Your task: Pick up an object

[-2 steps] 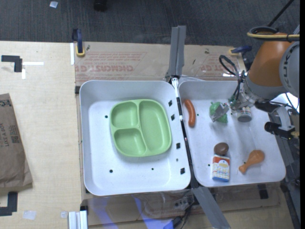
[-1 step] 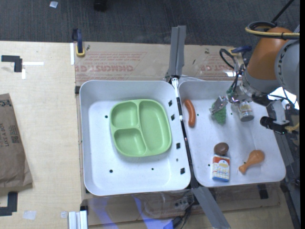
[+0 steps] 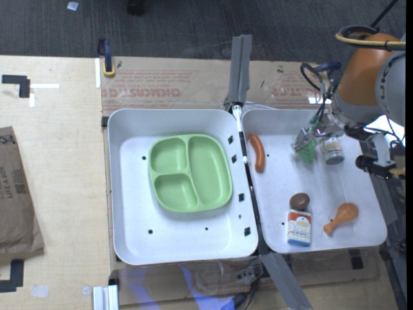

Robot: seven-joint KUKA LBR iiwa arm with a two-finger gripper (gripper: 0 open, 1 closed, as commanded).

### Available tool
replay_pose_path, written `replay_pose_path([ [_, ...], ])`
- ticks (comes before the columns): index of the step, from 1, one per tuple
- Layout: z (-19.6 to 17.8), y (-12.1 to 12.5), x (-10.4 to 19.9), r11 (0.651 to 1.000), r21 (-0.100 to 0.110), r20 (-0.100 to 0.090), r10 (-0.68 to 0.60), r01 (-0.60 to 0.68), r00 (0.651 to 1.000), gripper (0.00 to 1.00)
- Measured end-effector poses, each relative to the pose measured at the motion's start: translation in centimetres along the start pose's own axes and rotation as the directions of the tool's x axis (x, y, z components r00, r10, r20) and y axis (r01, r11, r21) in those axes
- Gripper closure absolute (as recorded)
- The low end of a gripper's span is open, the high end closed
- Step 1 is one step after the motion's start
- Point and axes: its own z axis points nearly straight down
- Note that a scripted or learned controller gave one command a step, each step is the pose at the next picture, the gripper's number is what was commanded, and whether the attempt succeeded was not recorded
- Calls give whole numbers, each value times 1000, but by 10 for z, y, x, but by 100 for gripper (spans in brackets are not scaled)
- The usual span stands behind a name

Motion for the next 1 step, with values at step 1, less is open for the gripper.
replay_pose_path([
  [1, -90, 34, 95, 975, 1, 0, -224, 224, 975, 100],
])
